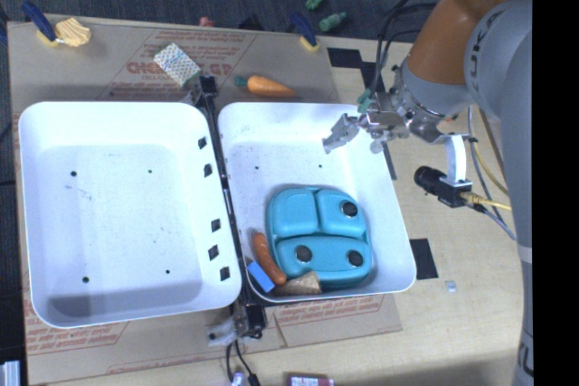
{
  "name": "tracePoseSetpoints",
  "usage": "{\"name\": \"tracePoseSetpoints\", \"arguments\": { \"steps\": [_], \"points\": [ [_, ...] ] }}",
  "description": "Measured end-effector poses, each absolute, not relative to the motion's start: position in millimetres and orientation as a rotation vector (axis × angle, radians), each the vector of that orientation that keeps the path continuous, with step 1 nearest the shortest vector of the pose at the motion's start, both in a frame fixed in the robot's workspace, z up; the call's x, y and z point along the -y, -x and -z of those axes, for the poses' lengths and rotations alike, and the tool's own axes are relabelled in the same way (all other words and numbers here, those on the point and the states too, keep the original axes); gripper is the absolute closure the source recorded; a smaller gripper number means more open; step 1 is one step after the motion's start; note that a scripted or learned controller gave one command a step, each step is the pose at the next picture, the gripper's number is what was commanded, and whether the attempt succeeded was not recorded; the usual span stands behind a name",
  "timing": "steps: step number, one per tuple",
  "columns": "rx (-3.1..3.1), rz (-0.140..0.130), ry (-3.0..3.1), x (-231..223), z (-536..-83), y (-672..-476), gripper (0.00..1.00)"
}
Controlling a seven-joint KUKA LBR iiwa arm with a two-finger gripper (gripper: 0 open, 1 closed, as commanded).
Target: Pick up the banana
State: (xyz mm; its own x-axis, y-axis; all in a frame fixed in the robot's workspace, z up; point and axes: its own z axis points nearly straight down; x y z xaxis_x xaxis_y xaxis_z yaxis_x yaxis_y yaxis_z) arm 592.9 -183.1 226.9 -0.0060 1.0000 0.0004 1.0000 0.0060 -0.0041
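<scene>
My gripper [337, 136] hangs over the far right part of the right bin [391, 194], above bare white floor, with nothing visibly in it. In that bin's near half lies a blue compartment tray [317, 235]. Against the tray's left side are an orange sausage-shaped piece [262, 249], a small blue block [261, 277] and a tan wedge [304, 283]. I can make out no banana shape among these. The gripper is well apart from them, toward the far rim.
The left bin [54, 194] stands beside the right one. Behind the bins on the cardboard lie an orange carrot [267, 86], a patterned packet [176, 61] and a pale yellow lump [72, 33] by a blue clamp. Cables hang right of the arm.
</scene>
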Motion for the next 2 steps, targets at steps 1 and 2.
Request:
{"name": "tracePoseSetpoints", "arguments": {
  "steps": [1,2],
  "points": [
    [2.489,-0.003,1.912,211,-286,-508.9,0.0],
    [2.436,-0.001,1.989,212,-414,-476.8,0.0]
  ]
}}
